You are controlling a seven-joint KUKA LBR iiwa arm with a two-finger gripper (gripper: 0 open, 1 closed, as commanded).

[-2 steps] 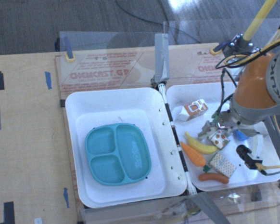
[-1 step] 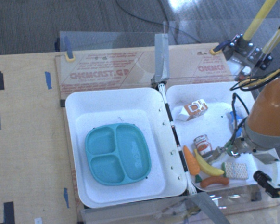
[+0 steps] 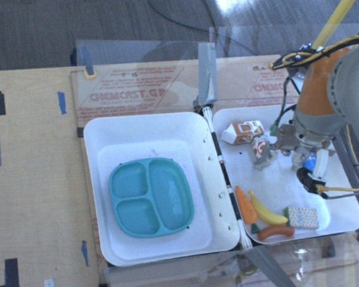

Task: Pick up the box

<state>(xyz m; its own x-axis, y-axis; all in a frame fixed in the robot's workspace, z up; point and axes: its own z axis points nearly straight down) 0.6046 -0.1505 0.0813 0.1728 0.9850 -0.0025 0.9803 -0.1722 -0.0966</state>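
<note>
**Box not yet lifted**

The box is lying at the back of the right bin, near the divider. The gripper is hovering just beside it; whether its jaws are wide or narrow, I cannot tell. Grasping and lifting are remaining. Counted: one box, one carrot, one banana, one teal tray.

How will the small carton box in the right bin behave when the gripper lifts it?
The box looks like a small toy carton, so probably light and fairly stiff. It lies on its side, so it should not roll. Its flat printed faces may be smooth, so it could slip or turn between the fingers.
</note>
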